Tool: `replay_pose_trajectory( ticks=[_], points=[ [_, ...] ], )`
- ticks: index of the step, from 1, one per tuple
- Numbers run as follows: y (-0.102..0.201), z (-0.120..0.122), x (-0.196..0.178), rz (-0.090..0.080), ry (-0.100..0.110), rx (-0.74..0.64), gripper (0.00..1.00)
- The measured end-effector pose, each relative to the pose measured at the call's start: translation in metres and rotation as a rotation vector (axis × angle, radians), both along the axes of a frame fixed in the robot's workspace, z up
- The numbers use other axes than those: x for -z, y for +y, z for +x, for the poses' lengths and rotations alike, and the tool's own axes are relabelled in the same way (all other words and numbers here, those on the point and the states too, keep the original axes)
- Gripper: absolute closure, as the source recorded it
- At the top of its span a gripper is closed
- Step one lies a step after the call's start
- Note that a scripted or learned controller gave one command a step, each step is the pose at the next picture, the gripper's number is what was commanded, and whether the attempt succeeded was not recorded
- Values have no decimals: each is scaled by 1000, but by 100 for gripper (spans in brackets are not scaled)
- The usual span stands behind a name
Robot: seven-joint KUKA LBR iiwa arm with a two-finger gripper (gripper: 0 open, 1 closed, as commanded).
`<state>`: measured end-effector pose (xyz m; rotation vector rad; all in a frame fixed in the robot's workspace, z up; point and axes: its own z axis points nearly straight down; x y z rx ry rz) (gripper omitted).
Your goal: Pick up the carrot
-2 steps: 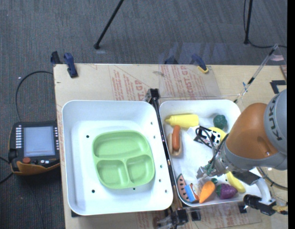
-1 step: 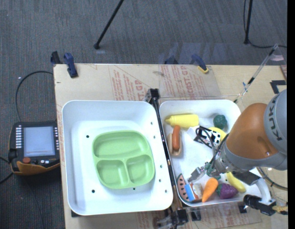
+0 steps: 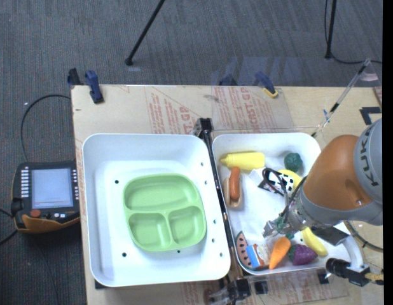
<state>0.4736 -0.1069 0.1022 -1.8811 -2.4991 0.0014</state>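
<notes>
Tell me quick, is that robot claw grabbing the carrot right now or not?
Gripper: cannot be told from this view. It sits low in the right bin, just above the carrot's top end.

Two bins sit side by side on the tabletop [image 3: 152, 107]. The left bin [image 3: 98, 170] holds a divided tray [image 3: 163, 210]. In the right bin [image 3: 247, 259], a hot dog [image 3: 234, 186] lies near the left wall, with a mustard bottle [image 3: 243, 161] behind it. At the front edge, the carrot [image 3: 279, 252] lies between a watermelon slice [image 3: 248, 251] and a grape bunch [image 3: 303, 254]. The end effector [image 3: 277, 224] hangs just behind the carrot.
</notes>
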Motion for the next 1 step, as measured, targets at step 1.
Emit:
replay_pose_trajectory(
  ticks=[1],
  points=[
    [10,2,-55,-8,-6,297,100]
  ],
)
